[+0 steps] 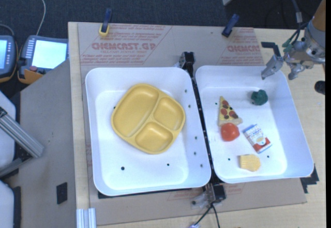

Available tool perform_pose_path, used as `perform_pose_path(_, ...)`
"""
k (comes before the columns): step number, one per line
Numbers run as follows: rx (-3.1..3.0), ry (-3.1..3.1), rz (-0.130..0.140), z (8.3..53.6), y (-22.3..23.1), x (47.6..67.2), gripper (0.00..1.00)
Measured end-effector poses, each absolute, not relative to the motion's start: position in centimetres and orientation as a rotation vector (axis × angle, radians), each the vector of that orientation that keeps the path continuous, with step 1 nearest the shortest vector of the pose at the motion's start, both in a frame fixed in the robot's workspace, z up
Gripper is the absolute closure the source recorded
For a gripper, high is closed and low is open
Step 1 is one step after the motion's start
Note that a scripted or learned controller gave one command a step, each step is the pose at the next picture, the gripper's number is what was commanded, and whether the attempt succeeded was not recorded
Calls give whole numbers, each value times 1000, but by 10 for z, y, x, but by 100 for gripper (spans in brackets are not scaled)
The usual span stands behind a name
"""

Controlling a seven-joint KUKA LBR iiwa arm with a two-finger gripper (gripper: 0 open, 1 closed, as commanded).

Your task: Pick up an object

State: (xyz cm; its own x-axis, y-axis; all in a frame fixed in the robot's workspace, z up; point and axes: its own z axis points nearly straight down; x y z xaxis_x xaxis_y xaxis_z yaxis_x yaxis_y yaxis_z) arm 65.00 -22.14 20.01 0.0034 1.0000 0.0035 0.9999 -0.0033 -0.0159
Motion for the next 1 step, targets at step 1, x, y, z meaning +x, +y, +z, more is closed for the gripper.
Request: perform_pose_path(1, -2221, -2222, 1, 211, -220, 653, 0)
